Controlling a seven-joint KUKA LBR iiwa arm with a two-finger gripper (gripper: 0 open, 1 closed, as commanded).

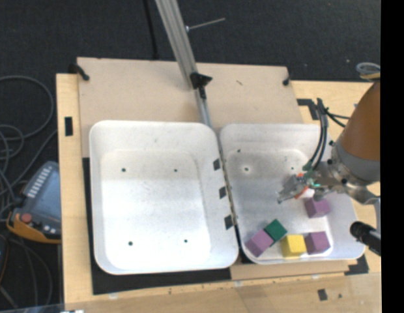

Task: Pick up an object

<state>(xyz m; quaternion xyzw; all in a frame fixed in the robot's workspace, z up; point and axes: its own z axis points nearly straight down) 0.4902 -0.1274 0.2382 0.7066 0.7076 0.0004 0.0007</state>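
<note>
Fingers (294, 190): low in the right bin (254, 142); open or closed, cannot tell.
Arm (358, 142): reaches in from right.
Blocks: purple block (317, 207) just beside; green (275, 229), yellow (294, 245) and two more purple along the front wall.

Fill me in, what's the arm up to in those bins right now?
The arm's gripper is low over the right bin, just left of a purple block. Nothing is visibly between its fingers, so no pick is confirmed. Four more blocks sit along that bin's near edge: purple, green, yellow and purple. The left bin is beside it.
</note>
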